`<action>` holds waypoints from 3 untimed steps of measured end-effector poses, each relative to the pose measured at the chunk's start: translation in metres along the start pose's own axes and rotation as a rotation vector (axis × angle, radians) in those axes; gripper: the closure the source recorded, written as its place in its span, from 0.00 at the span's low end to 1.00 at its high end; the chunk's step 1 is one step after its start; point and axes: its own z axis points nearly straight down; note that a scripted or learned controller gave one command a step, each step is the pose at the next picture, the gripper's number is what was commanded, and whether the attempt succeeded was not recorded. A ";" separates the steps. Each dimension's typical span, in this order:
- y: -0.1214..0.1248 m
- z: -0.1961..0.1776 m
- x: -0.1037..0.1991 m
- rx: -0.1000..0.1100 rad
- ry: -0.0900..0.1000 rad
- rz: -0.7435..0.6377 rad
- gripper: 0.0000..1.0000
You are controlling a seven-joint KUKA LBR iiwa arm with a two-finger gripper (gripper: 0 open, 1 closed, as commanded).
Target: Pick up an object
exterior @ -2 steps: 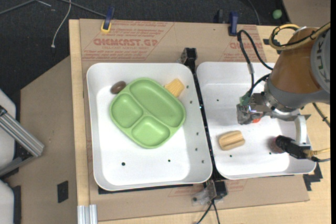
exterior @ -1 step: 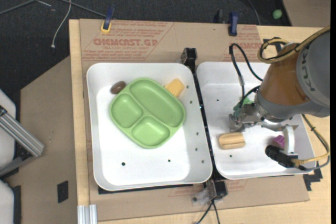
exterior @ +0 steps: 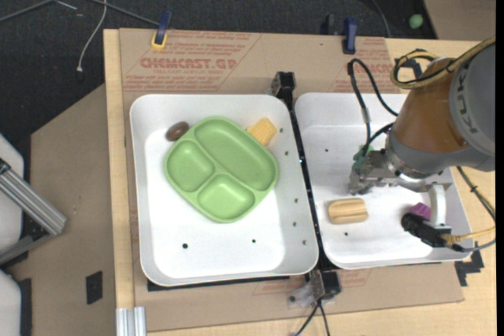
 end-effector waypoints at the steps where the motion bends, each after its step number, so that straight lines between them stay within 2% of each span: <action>1: -0.006 -0.060 0.002 -0.003 -0.002 -0.002 1.00; 3: -0.002 -0.170 -0.005 -0.006 -0.003 -0.003 1.00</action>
